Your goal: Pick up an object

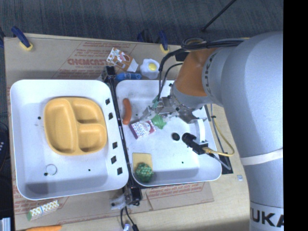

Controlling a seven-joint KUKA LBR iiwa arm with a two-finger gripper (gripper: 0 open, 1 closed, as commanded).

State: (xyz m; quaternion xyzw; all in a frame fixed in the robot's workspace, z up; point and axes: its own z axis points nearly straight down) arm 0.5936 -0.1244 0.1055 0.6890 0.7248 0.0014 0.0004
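Approach step is judged to be in hand: gripper (159, 110) is low in the right bin (211, 170), at the bin's upper middle, with nothing seen between its fingers. Whether the jaws stand apart or together cannot be told, since wrist and cabling blur them.

Nearest candidate is a small green object (159, 122), touching or just beside the gripper tip at its 6 o'clock. A red-and-white packet (142, 129) lies just beside that, at 7 o'clock from the tip. An orange sausage-shaped toy (127, 110) lies at 9 o'clock, near the bin's left wall. A green ball (143, 171) on a yellow sponge (141, 159) sits well apart at 6 o'clock, near the bottom wall.

Next move, in my judgement, calls for centring over the green object or the packet, descending and closing; crowding between the two risks a poor grasp.

Left bin (19, 129) holds a yellow divided tray (75, 125)
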